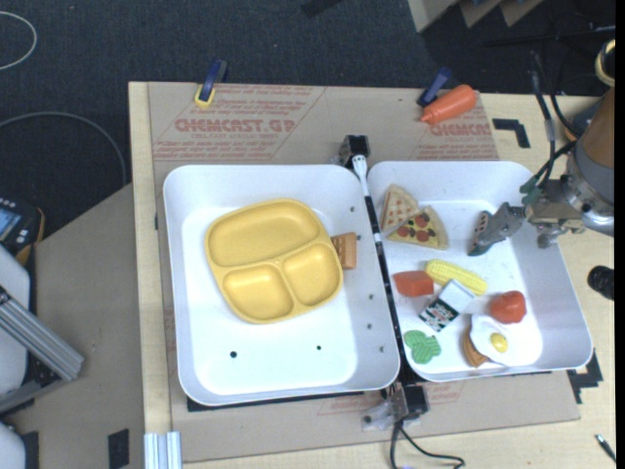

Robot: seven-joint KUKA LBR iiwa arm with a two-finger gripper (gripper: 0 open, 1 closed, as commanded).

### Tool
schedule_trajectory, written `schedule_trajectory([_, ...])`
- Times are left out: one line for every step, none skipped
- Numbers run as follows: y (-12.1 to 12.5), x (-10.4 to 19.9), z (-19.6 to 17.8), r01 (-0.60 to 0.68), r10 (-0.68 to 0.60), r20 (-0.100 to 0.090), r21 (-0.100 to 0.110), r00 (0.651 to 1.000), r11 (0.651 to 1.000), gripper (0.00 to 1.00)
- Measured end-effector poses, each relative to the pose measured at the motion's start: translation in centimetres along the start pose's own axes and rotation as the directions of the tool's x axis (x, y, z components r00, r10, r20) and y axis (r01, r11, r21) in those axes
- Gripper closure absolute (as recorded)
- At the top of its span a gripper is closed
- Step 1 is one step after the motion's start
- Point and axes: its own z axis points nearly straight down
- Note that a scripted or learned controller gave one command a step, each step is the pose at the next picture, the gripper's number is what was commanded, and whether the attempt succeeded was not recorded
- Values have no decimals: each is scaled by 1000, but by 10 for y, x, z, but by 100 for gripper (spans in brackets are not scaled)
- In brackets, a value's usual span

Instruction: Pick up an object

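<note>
Right bin (562,291) crowded low; open floor beside pizza slice (412,218)

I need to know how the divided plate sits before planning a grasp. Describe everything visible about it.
The yellow divided plate looks like smooth plastic, with one long compartment and two smaller ones. It lies flat and upright in the left bin, turned at a slant. A small brown block sits against its right edge.

Left bin (195,262): holds a yellow divided plate (273,259), with a small brown block (345,250) touching its right edge.
Right bin (562,301): pizza slice (410,218), corn cob (456,277), tomato (507,307), fried egg (491,340), broccoli (422,346).
Pincer (485,233): low over the right bin's upper part, nothing visibly between its fingers.
Counter (146,164): an orange carrot (449,105) lies at its far edge.
</note>
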Motion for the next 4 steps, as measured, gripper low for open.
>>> schedule_trajectory([2, 0, -6, 3, -3, 2, -12, 1000, 1000, 0])
schedule_trajectory([3, -10, 48, 1, -1, 1, -5, 1000, 1000, 0])
schedule_trajectory([0, -3, 93, 3, -3, 0, -5, 1000, 1000, 0])
schedule_trajectory([8, -4, 140, 2, -2, 0, -5, 1000, 1000, 0])
